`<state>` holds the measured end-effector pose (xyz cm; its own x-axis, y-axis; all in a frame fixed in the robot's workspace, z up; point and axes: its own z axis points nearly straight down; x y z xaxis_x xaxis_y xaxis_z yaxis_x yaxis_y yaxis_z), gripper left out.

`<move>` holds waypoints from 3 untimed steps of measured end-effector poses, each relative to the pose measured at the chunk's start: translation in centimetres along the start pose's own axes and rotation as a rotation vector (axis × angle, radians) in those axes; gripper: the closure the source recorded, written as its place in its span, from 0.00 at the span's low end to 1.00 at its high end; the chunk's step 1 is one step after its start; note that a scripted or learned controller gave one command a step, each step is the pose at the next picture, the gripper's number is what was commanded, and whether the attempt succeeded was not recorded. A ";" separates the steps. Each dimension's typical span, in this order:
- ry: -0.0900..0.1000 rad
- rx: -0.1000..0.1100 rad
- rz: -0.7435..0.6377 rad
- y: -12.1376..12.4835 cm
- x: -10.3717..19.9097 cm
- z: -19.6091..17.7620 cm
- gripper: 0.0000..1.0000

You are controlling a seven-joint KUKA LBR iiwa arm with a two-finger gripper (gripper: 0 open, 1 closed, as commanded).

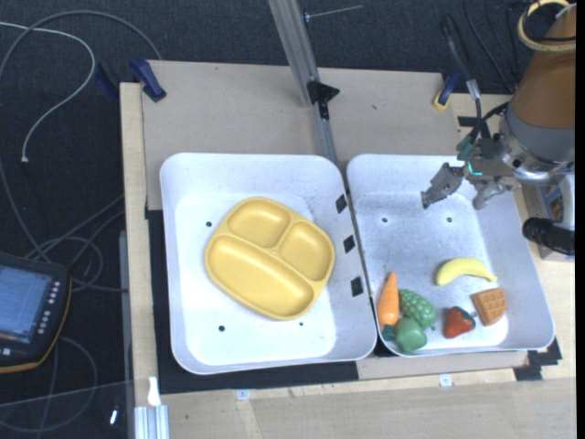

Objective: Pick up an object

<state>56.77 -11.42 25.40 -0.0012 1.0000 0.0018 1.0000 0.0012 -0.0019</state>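
Since the gripper [460,190] hangs over the far end of the right bin [402,236] with its two fingers spread and nothing between them, the step in hand looks like the approach to a pick. The toys all lie at the bin's near end, well apart from the gripper. The banana [464,270] seems the best target: it lies alone on bare white floor, just beyond the waffle [489,305] and the strawberry [459,321]. The fingers would do well to come straight down across its narrow curved body, not along it. The carrot [389,299] touches the bunch of grapes [418,308] and the green pepper [410,336], so a grab there risks pushing neighbours. All look like smooth hard plastic. Left of the right bin, the yellow divided plate [270,259] is wide and shallow, poor to pinch.
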 end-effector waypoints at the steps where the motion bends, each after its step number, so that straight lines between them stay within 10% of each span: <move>1: 0.000 0.000 0.000 0.0 0.0 0.0 0.00; 3: 0.001 0.006 0.000 0.3 2.0 10.9 0.00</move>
<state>57.01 -9.36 14.52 -0.0007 1.0000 0.0024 1.0000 0.0007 -0.0084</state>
